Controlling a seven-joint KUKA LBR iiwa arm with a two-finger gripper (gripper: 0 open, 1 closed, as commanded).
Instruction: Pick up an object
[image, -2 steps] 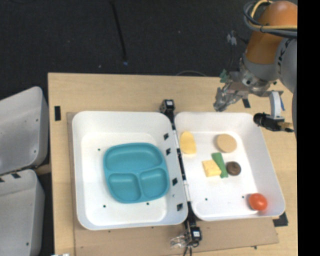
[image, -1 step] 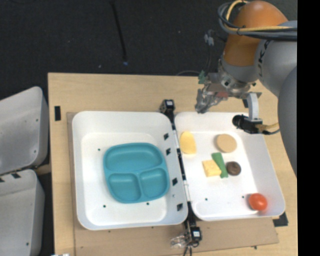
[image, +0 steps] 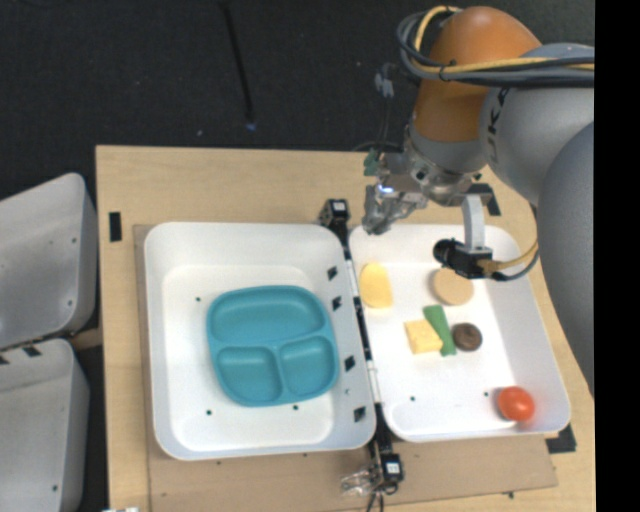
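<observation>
1. Two white bins: left bin (image: 160, 300), right bin (image: 530, 300).
2. One teal divided plate (image: 270, 343).
3. Six small food pieces: two yellow (image: 376, 285) (image: 421, 337), one tan (image: 452, 288), one green (image: 439, 324), one brown (image: 467, 337), one red (image: 516, 403).

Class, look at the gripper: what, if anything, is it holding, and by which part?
Nothing shows between the gripper fingers; it hangs over the right bin top-left corner, above the pale yellow piece.

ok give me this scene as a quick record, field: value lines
left bin: holds a teal divided tray
right bin: holds the loose items
items: pale yellow oval piece, tan round piece, yellow block, green stick, dark brown round piece, red tomato-like ball
touching: green stick lies against yellow block
gripper: above the right bin's far left corner, holding nothing visible
</observation>
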